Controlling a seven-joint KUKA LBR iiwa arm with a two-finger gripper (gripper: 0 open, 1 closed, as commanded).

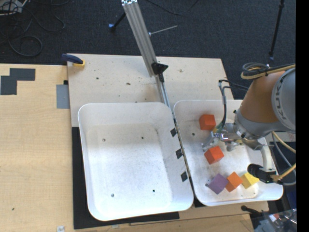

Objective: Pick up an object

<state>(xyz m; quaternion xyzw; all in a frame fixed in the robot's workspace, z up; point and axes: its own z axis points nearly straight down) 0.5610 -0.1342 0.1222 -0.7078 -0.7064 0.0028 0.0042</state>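
Observation:
In the right bin (270,193) lie several small blocks. An orange-red cube (207,122) sits near the bin's far left. A second orange-red cube (214,154) lies in the middle. At the front, a purple block (217,183), an orange cube (233,181) and a yellow block (249,180) form a row. My gripper (219,143) hangs low over the bin between the two orange-red cubes, just above the middle one. Its fingers stand apart with nothing visibly between them.
The left bin (87,129) lies beside the right one, with black clips along their shared edge. A slanted aluminium bar (142,33) rises behind the bins. The grey and orange arm (265,105) covers the right bin's right side, with cables nearby.

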